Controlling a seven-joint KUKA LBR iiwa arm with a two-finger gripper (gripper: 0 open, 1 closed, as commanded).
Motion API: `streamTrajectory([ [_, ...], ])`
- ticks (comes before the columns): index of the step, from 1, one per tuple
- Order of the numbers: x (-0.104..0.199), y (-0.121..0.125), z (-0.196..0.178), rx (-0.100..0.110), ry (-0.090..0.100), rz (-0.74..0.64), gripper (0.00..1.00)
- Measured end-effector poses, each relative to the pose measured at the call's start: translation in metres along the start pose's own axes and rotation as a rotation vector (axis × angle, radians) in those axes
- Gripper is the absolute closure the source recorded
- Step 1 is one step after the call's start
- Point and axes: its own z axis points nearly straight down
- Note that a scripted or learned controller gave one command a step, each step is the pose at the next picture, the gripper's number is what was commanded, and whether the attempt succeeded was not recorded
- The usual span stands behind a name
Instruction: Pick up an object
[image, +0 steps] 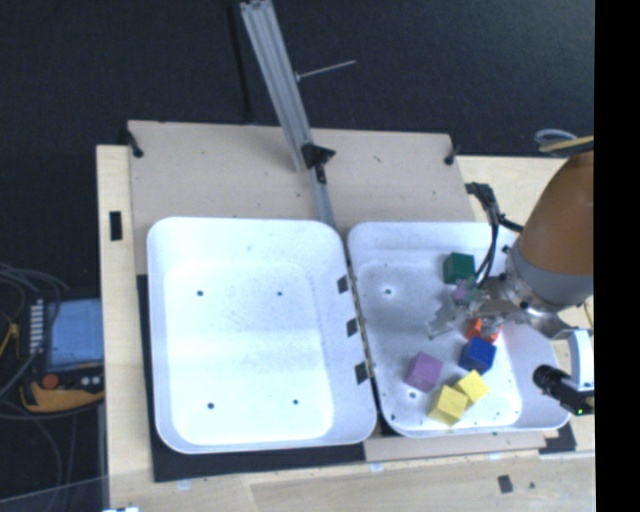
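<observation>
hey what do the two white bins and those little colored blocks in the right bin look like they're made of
The bins, left and right, look like molded plastic: rounded corners, smooth white faintly glossy walls. The green, blue, purple and yellow blocks look solid-colored and matte, perhaps foam, painted wood or plastic; too small to tell.

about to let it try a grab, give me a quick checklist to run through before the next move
1. Objects within reach in the right bin: ok, green block, blue block, purple block and two yellow blocks lie there.
2. Pincer over that bin: ok, it sits above the blue block.
3. Pincer open or shut: cannot tell, blurred.
4. Something already held: cannot tell.
5. Target isolated: not ok, the blue block and a small orange piece sit close together.
</observation>
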Motion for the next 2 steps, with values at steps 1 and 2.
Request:
streamTrajectory([
  [1,-0.001,0.000,0.000,-0.001,-0.001,0.004,0.00],
  [2,-0.004,-0.009,0.047,0.005,0.000,0.002,0.00],
])
